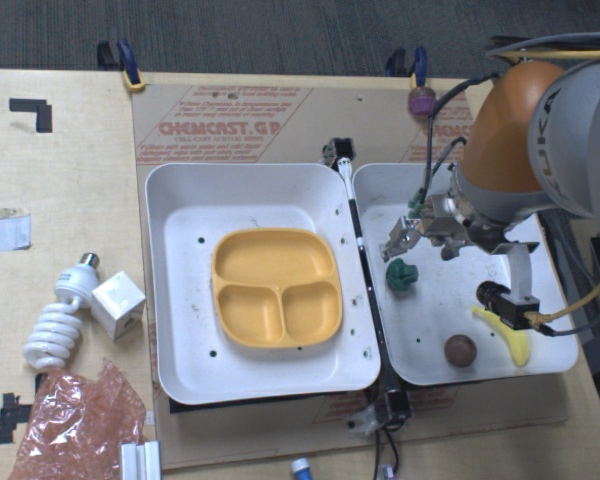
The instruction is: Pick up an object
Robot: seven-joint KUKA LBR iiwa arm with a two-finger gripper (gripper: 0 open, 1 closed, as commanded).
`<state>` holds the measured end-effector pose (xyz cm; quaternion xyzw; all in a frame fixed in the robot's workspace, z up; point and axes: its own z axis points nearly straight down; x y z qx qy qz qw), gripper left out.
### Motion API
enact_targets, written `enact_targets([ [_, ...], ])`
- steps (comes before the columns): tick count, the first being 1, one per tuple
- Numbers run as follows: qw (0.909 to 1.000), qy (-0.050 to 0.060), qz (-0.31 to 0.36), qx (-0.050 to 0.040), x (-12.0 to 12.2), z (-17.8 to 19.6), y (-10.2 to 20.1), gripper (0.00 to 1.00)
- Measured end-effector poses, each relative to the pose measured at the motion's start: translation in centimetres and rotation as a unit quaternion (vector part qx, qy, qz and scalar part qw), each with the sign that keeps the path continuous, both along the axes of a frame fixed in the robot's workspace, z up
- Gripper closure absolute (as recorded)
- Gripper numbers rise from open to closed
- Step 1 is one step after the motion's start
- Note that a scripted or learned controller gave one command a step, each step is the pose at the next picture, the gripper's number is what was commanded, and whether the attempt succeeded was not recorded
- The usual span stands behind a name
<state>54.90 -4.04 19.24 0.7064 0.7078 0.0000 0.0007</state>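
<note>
Green lump (402, 274) sits just below my claw (404, 238), not touching afaict. Claw fingers look slightly apart, nothing between them. Brown ball (461, 350) and yellow banana (510, 336) lie further below-right; yellow tray (277, 287) is off to claw's left.

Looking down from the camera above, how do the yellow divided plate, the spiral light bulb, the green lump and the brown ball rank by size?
Largest to smallest, as they look:
1. yellow divided plate
2. spiral light bulb
3. green lump and brown ball, too alike to rank.
</note>
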Motion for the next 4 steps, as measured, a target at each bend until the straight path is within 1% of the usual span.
enact_targets([
  [1,1.0000,0.001,-0.001,0.0004,-0.8,-9.0,-7.6,0.00],
  [2,1.0000,0.001,-0.002,0.0005,-5.3,-10.0,-5.6,0.00],
  [3,1.0000,0.000,-0.003,0.0002,-5.2,-9.0,-5.6,1.00],
  [4,1.0000,0.000,0.000,0.0001,-2.6,0.0,-0.6,1.00],
])
